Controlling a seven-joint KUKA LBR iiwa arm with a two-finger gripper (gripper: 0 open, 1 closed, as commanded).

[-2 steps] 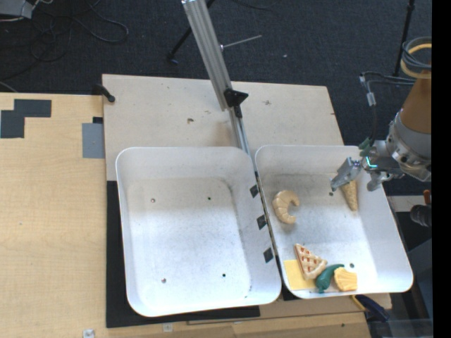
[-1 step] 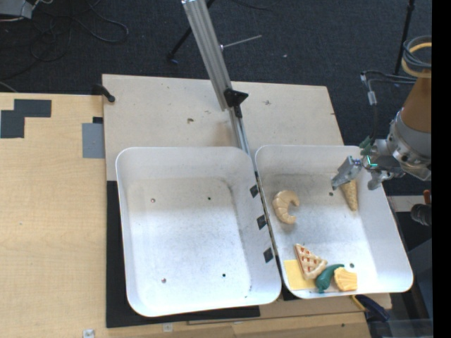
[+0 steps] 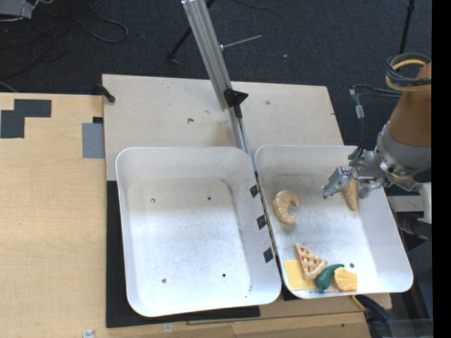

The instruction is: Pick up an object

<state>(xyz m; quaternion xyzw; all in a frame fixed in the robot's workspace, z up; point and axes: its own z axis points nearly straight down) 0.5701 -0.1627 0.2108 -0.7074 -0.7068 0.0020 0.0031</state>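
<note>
Over the right bin (image 3: 394, 259), the gripper (image 3: 345, 186) pinches a small yellow cone-shaped toy (image 3: 351, 196) between its fingers. A slow, straight lift should avoid it slipping; a croissant (image 3: 285, 206) lies nearby.

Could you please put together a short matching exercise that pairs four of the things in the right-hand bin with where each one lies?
Things:
1. croissant
2. waffle wedge
3. green piece
4. yellow cone-shaped piece

Places:
A. at the gripper, near the bin's far right side
B. near the divider between the two bins, about midway along it
C. at the near edge, between the waffle wedge and a yellow piece
D. toward the near edge, on a flat yellow square

Pairs: 1-B, 2-D, 3-C, 4-A
</note>
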